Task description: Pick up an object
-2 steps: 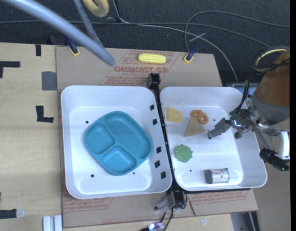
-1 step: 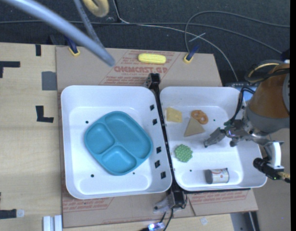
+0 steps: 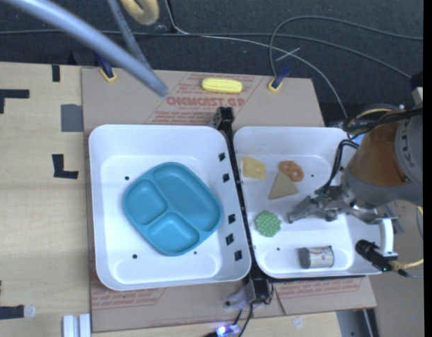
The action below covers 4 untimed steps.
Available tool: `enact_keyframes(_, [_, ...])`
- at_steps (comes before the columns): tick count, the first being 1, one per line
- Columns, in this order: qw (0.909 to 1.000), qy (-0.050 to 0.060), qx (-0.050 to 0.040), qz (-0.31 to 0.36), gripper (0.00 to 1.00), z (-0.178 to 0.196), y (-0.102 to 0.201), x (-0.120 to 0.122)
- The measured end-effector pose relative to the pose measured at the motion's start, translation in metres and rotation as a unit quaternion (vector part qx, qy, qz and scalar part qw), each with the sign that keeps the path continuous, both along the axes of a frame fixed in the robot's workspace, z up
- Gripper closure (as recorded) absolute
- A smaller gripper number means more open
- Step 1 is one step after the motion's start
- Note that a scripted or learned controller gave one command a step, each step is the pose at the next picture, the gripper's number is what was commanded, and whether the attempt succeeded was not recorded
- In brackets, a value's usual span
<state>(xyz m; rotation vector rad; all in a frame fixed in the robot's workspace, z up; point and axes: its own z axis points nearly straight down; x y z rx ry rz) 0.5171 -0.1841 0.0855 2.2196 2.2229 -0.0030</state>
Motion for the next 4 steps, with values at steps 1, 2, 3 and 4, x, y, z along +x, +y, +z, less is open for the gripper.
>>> enact_keyframes(1, [1.0000, -0.001, -0.0004, 0.000, 1.00, 0.013, 0.000, 0.001])
enact_keyframes(2, [1.0000, -0.002, 0.0001, 0.000, 1.00, 0.075, 0.002, -0.002])
enact_keyframes(3, [1.0000, -0.002, 0.0001, 0.000, 1.00, 0.118, 0.004, -0.001])
enact_keyframes(4, [1.0000, -0.004, -0.0005, 0.000, 1.00, 0.181, 0.007, 0.003])
